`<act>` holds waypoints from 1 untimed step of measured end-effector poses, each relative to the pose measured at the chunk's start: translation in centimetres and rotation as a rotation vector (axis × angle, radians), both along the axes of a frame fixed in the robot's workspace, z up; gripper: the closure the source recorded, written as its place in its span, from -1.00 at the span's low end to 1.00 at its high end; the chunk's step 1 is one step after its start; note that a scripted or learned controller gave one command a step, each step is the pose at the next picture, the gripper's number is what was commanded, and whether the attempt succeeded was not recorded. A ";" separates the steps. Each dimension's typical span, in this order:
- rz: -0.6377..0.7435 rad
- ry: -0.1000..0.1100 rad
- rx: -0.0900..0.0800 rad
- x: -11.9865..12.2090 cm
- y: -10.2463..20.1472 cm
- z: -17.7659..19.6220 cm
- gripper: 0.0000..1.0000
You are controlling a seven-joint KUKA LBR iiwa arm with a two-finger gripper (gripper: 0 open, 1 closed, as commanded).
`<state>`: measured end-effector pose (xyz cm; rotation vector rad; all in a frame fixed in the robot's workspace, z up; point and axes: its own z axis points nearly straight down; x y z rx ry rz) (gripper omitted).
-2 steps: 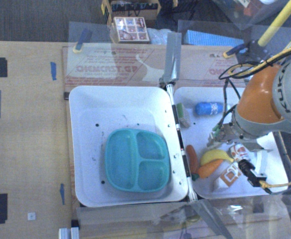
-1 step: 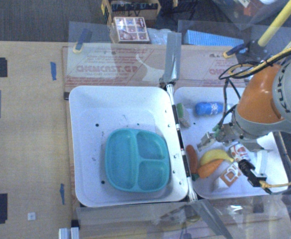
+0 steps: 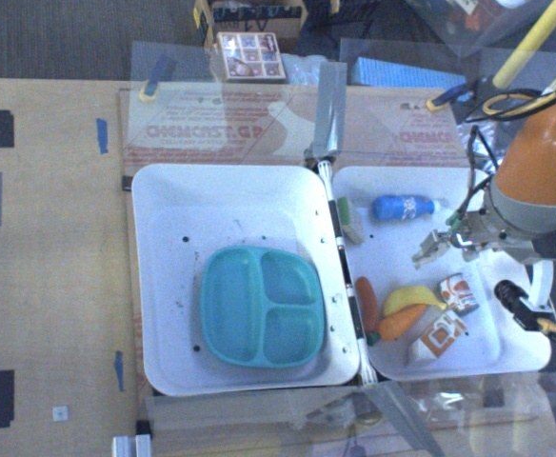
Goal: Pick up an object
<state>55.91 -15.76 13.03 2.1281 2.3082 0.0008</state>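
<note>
A teal divided plate (image 3: 262, 307) lies in the left bin (image 3: 164, 208), toward that bin's 5 o'clock corner, flat on the white floor. The bin sits on the wooden worktop (image 3: 49, 255), with a strip of blue tape (image 3: 102, 135) off at its 10 o'clock. Between the two bins runs a metal divider (image 3: 330, 112).

In the right bin (image 3: 516, 350), a small green piece (image 3: 345, 215) lies against the left wall at about 10 o'clock. A blue bottle (image 3: 404, 208) lies on its side at roughly 12 o'clock. Toward 7 o'clock, a red-orange stick (image 3: 367, 303) lies just beside the left wall, and next to it a yellow banana (image 3: 408, 299) touches an orange carrot (image 3: 399, 323). A white carton with orange print (image 3: 435, 336) lies at 6 o'clock, and a smaller red and white pack (image 3: 459, 295) sits just beside the banana, near the bin's centre.

The tool (image 3: 433, 246) hangs over the right bin, between the bottle and the pack, its fingers (image 3: 425, 251) apart and nothing between them. The orange band (image 3: 535, 165) shows at 3 o'clock
</note>
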 end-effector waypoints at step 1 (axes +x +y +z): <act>0.124 -0.004 0.004 -6.4 -5.4 -4.3 -1.00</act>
